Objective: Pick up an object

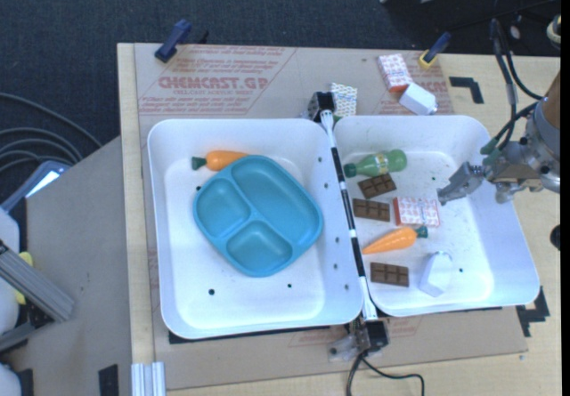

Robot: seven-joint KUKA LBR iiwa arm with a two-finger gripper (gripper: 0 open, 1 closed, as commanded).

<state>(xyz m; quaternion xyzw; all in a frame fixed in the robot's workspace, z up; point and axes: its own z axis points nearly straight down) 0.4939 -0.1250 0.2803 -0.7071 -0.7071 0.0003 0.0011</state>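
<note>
Camera view: gripper (456, 187) over the right bin (499, 283), near its right wall, fingers spread, nothing between them. Right bin contents: green bottle (377, 163) at top, chocolate bar (371, 210) below it, red-and-white packet (417, 211) just beside that, carrot (392, 240) mid-bin, second chocolate bar (389, 274) and white block (435, 276) near the front. Left bin (169, 207) has blue divided plate (256, 215) with second carrot (218, 159) touching its top-left edge

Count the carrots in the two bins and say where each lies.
2. One carrot lies in the left bin, touching the blue tray's upper edge; the other carrot lies mid right bin.
</note>
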